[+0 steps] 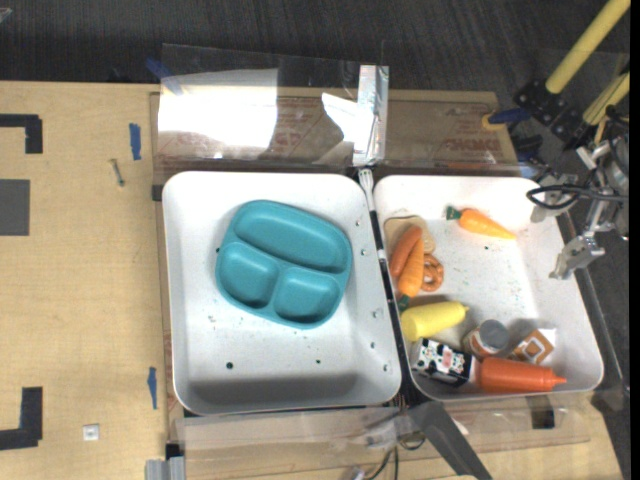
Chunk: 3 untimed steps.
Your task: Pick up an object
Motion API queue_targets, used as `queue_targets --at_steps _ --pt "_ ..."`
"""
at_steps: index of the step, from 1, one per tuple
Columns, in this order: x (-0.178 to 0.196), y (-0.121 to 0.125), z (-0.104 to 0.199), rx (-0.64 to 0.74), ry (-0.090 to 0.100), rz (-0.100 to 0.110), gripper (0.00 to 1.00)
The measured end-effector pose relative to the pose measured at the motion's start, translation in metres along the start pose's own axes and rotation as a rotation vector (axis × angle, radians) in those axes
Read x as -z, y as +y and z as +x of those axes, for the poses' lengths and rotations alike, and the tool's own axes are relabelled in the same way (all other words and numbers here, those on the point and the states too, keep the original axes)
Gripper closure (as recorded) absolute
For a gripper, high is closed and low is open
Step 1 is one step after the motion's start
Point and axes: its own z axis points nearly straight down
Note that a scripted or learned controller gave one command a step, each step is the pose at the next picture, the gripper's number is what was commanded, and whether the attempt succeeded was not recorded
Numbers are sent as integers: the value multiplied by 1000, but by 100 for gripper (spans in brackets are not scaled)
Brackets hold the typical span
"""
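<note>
The right white bin (560, 298) holds several small items. A small orange carrot (485, 224) lies near its far wall, and a longer orange piece (407, 253) rests against the left wall beside a brown ring-shaped item (432, 272). Along the front sit a yellow object (433, 319), a black-and-white item (443, 361), a small round can (490, 336), an orange-and-white box (537, 346) and a long orange cone-shaped piece (515, 374). My gripper (577, 255) hangs over the bin's right rim, apart from all the items and right of the carrot, with nothing visibly held.
The left white bin (190, 268) holds a teal divided plate (283, 263). A clear plastic sheet (270, 108) stands behind the bins. Cables and yellow bars (590, 38) crowd the upper right. Tan bench surface (70, 268) lies to the left.
</note>
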Motion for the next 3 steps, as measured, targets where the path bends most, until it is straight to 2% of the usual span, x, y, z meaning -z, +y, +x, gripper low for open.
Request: queue_targets --at_steps 1,2,3 --pt "-147 -10 -29 -31 -4 1 0" --pt "-143 65 18 61 -1 -3 0" --pt "-153 118 52 14 -11 0 0"
